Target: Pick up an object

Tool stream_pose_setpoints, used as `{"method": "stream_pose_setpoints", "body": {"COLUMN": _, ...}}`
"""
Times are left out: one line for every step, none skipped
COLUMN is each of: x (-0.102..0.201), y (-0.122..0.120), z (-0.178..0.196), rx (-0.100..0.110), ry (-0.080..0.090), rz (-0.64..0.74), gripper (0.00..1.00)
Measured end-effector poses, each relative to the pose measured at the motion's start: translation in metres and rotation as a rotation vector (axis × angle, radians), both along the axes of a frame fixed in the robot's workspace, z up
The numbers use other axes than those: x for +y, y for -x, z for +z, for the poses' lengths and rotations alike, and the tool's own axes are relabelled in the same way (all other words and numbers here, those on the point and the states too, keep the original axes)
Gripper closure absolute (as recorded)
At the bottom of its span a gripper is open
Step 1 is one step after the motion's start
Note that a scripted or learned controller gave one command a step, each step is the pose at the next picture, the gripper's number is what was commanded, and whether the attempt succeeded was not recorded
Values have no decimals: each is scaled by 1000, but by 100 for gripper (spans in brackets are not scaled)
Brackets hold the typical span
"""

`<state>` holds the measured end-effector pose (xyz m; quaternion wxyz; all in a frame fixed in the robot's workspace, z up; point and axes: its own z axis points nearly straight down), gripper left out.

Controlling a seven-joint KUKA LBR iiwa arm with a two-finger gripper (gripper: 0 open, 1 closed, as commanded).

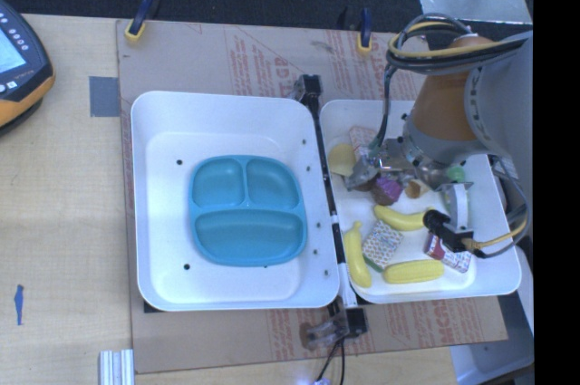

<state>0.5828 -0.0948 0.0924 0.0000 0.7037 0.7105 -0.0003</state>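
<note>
Right now the grey arm point(471, 102), with its orange band, is reaching in from the right and hanging over the right bin point(507, 283). Its claw point(385, 168) is sitting low in the upper left part of that bin, among the small items there. Whether the claw is wide or narrow I cannot tell, as the wrist is covering it and the metal parts are blurring together; nothing is clearly showing between them.

Items are lying in the right bin: a purple piece point(390, 189) just below the claw, touching or nearly touching it; a pale yellow round piece point(341, 158) to the claw's left near the bin wall; a small brown bit point(413, 187) beside the purple one. Lower down, a yellow banana-like piece point(400, 217) is lying across the middle, another yellow one point(355, 256) is running along the left wall, and a third point(413, 272) is lying near the bottom edge. A checkered packet point(381, 242) is sitting between these three. A red-and-white packet point(451, 255) is lying at the lower right, partly under a black cable.

The left bin point(154, 193) is holding a blue divided plate point(247, 211), flat, roughly centred. Both bins are resting on a cardboard sheet point(227, 57) on the table point(54, 238). An orange-edged handheld device point(18, 57) is lying at the table's far left.
</note>
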Motion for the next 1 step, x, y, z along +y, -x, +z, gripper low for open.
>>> {"method": "stream_pose_setpoints", "body": {"x": -2, "y": 2, "z": 10, "rx": 5, "ry": 0, "rz": -2, "gripper": 100}}
